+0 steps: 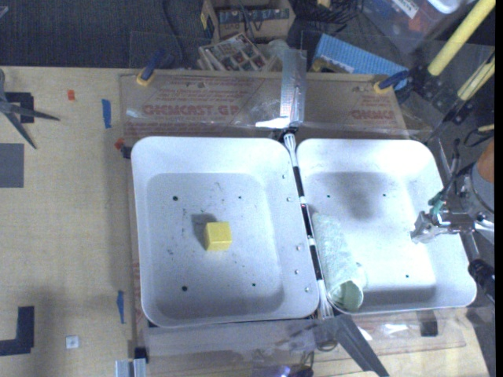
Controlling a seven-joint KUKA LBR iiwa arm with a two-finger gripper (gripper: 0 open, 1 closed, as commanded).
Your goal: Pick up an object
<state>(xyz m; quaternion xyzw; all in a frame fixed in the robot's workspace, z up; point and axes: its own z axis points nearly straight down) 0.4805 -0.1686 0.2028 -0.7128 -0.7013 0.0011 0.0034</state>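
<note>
At the far left of the frame the wooden bench [63, 210] carries a few small marks of blue and red tape and some dark shapes near its edge. Moving right, the left bin [149, 163] sits in the middle of the frame, and a small yellow block [218, 236] lies on its floor a little left of the bin's centre, well apart from every wall and throwing a short shadow toward the upper left. The two bins meet along a seam at mid-frame. Just right of that seam, in the right bin [409, 159], a pale green roll [336, 261] lies along the bin's left wall, its round end pointing toward the lower edge of the frame and resting close to the bin's lower left corner. At the right edge of the frame the gripper [424, 230] hangs over the right side of the right bin, well apart from the roll and far from the block; nothing is seen between its fingers, and how wide they stand cannot be told.
</note>
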